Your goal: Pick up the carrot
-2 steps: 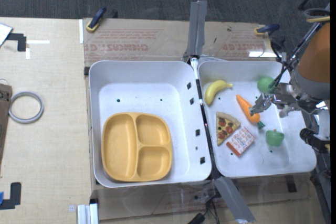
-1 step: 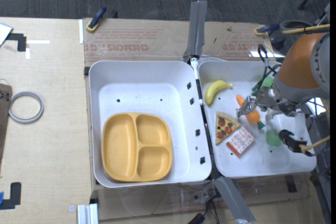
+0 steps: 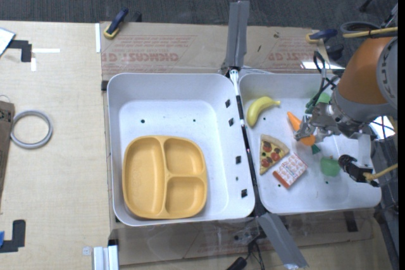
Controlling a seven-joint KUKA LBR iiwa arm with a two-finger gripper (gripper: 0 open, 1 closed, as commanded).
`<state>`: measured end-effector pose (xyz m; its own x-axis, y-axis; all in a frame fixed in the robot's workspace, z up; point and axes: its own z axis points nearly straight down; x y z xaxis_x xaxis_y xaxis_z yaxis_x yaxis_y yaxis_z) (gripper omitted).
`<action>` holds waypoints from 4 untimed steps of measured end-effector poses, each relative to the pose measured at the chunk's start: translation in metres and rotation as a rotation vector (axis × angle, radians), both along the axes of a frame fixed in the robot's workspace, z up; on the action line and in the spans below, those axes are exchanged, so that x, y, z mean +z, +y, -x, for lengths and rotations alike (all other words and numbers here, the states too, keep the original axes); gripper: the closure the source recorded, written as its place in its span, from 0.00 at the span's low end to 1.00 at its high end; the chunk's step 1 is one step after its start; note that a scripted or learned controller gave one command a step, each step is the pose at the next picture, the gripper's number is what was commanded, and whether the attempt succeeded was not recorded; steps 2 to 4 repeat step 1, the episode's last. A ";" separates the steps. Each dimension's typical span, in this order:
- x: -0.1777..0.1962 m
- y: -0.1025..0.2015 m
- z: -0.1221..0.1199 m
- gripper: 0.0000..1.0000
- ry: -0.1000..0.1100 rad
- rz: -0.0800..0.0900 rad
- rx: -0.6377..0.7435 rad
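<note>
— Where is the carrot (image 3: 293, 121) right now?

— In the right bin (image 3: 297, 196), toward its upper middle. It lies tilted on the white floor, an orange taper, just right of the banana (image 3: 260, 109) and above the pizza slice (image 3: 272, 153). My gripper (image 3: 308, 133) sits just beside its lower right end, over another small orange piece (image 3: 307, 141) that I cannot make out well.

— Do you have it?

— I cannot say so. The carrot rests on the bin floor, and most of its length is plainly outside my pincer. Whether my pincer is apart or together, I cannot tell; the metal parts blur into each other from this angle.

— What else is near you?

— A red-and-white patterned packet (image 3: 290, 170) lies below the pizza slice, touching or nearly touching it. A green object (image 3: 330, 166) sits to the right of the packet, near the bin's right side, below my wrist. My arm (image 3: 369, 76) comes in from the right, the orange band above the bin's right rim.

— And the other bin?

— The left bin (image 3: 164, 88) holds a yellow divided plate (image 3: 166, 176) in its lower left part. On the bench well to the left lies a grey tape ring (image 3: 29, 129).
</note>
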<state>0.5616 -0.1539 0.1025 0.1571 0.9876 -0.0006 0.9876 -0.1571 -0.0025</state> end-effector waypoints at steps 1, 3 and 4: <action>0.115 0.002 -0.071 1.00 -0.002 0.002 -0.133; 0.115 0.002 -0.071 1.00 -0.002 0.002 -0.133; 0.115 0.002 -0.071 1.00 -0.002 0.002 -0.133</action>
